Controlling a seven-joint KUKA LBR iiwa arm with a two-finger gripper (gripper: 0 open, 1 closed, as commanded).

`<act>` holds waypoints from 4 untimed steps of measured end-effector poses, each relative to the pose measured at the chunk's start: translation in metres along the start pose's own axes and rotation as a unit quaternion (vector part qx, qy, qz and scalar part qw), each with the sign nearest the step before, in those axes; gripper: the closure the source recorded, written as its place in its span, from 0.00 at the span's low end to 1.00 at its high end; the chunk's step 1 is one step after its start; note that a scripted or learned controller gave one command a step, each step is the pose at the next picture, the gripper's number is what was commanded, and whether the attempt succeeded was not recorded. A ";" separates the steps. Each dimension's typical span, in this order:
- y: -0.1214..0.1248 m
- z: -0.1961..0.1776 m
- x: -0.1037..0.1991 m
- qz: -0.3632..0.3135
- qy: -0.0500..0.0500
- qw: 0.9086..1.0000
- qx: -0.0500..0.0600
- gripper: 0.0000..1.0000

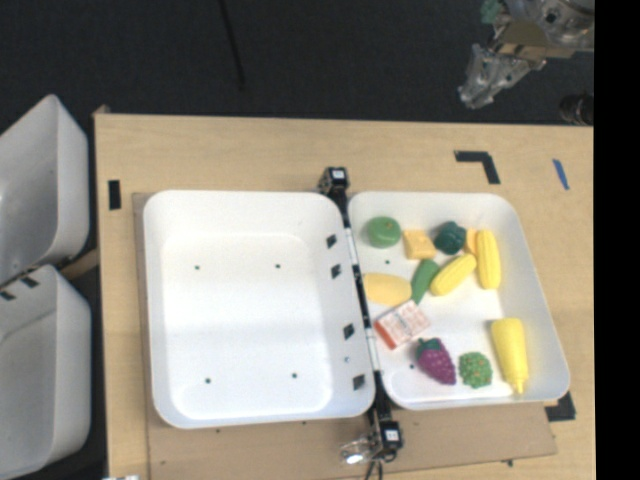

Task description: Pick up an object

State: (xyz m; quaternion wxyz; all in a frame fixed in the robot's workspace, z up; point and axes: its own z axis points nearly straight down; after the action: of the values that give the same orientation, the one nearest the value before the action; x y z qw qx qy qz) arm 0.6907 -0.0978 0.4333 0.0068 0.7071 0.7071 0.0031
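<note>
White right bin holds toy foods; pincer hangs above.

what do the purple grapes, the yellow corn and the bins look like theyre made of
Purple grapes: probably moulded plastic toy food, with a bumpy surface in even colour.
Yellow corn: likely the same, a smooth, uniformly bright yellow piece.
Bins: apparently thin formed white plastic, slightly glossy, with rounded corners and a soft sheen; the exact material is unclear.
</note>
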 end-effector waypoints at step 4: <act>-0.004 0.148 0.091 -0.004 0.003 1.000 0.011 1.00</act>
State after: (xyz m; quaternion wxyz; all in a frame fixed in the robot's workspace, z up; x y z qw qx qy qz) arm 0.6893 -0.0075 0.2845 -0.0029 0.7044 0.7097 -0.0029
